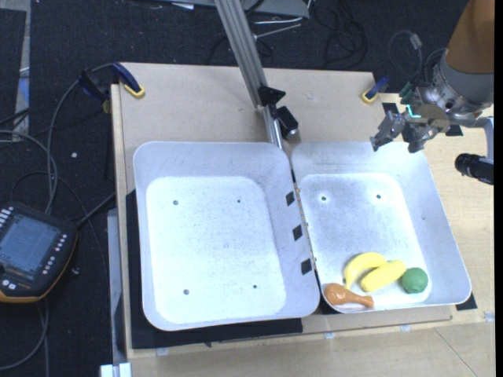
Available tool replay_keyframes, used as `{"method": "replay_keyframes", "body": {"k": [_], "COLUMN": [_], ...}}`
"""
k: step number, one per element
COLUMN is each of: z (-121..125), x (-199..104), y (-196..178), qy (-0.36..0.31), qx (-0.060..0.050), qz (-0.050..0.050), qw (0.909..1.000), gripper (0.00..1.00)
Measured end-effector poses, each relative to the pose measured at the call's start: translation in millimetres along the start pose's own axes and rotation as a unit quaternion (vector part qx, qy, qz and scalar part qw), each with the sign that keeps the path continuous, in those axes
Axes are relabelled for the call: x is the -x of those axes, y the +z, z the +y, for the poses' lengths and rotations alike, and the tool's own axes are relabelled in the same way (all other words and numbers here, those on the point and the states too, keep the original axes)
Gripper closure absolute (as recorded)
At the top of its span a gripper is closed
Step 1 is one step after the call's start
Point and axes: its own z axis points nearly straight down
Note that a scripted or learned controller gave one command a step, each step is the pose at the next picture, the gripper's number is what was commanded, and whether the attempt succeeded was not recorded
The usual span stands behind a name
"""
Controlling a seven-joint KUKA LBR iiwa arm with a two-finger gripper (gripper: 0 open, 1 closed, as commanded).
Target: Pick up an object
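Pincer point(402, 137) hangs at far rim of right bin point(440, 226), fingers spread, nothing btwn them; banana point(374, 270) lies well nearer the front, long axis slanted.

Two white bins point(212, 159) on bench point(196, 100)

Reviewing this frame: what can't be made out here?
- Gripper, camera view: small and dark against the bench, so whether it is open or shut cannot be told.
- Arm: cut off by the top and right edges.
- Orange toy in the right bin: too small to identify; its upper end is tucked behind the bananas.
- Green ball: surface detail too small to make out.
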Motion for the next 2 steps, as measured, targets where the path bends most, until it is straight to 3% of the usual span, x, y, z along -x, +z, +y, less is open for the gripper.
{"method": "replay_keyframes", "body": {"k": [1, 2], "z": [0, 0], "x": [0, 4], "y": [0, 63], "qy": [0.000, 0.000], "qx": [0.000, -0.003], "qz": [0.000, 0.000], "qw": [1.0000, 1.0000], "gripper": [0.00, 0.00]}}
